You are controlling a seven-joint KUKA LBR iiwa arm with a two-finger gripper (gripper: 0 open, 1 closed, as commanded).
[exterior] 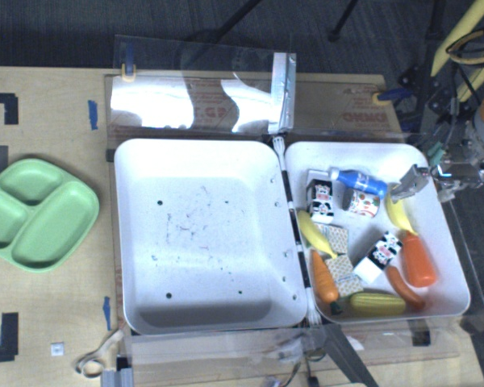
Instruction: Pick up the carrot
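The carrot [323, 276] lies in the right bin [456, 285], close to that bin's left wall and toward the near edge, its length running from upper left to lower right with the thinner end pointing at the near rim. Just above it rests a banana [313, 232], and a patterned pouch [340, 256] lies right beside it. At its lower end a yellow-green pickle-shaped toy [377, 302] lies along the near wall. Further right a small black-and-white carton [382, 253] lies at a slant, with a stubby orange toy [418, 262] beside it and a reddish sausage-like piece [404, 286] below. Toward the far side of the bin sit another black-and-white carton [321, 199], a blue bottle [358, 181] and a second banana [399, 215]. The end effector [410, 181] hangs over the bin's far right corner, well apart from the carrot; whether it is spread or closed cannot be told from this slant, and nothing can be seen in its grip. The left bin [202, 232] stands just beside the right one on the counter [40, 313], and a green divided plate [39, 214] sits well to the left.
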